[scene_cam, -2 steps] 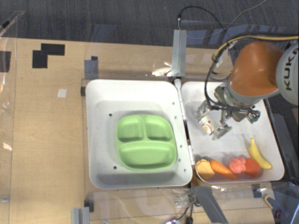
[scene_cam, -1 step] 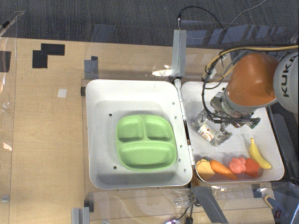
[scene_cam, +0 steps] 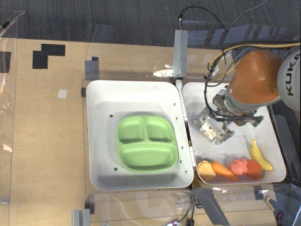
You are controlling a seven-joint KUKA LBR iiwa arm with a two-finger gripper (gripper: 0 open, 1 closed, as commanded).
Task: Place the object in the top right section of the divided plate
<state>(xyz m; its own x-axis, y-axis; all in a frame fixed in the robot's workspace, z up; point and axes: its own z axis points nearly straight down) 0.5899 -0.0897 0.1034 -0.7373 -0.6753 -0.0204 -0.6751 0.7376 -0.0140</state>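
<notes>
A fixed overhead camera looked down at a slant on a pale wooden desk (scene_cam: 47, 140) that carried two shallow white plastic bins side by side. The left-hand white bin (scene_cam: 99, 126) held a green moulded plastic divided plate (scene_cam: 147, 142), and that plate serves as the landmark here. The plate had two small sections along its far edge and one long section along its near edge; all three looked bare, so the top right section (scene_cam: 160, 130) was free to receive something.

To the right of the plate, across the wall between the bins, lay the right-hand white bin (scene_cam: 280, 173). Along its near edge, down and to the right of the plate, sat a row of toy foods: a pale rounded piece (scene_cam: 205, 168), an orange plastic carrot (scene_cam: 224, 170), a pink lumpy piece (scene_cam: 239, 166), a red rounded piece (scene_cam: 254, 168) and a yellow plastic banana (scene_cam: 260, 155). They seemed to be the supply to choose from, kept apart from the plate.

The grey robot arm with an orange band (scene_cam: 256, 79) reached in from the right, and its metal two-finger tool (scene_cam: 214, 130) hung low over the right bin, just right of the plate, well above the food row. Something small and pale showed at its tip, but glare and blur hid whether this was held. The tool's state could not be told. The task's object was likely still in the right bin.
</notes>
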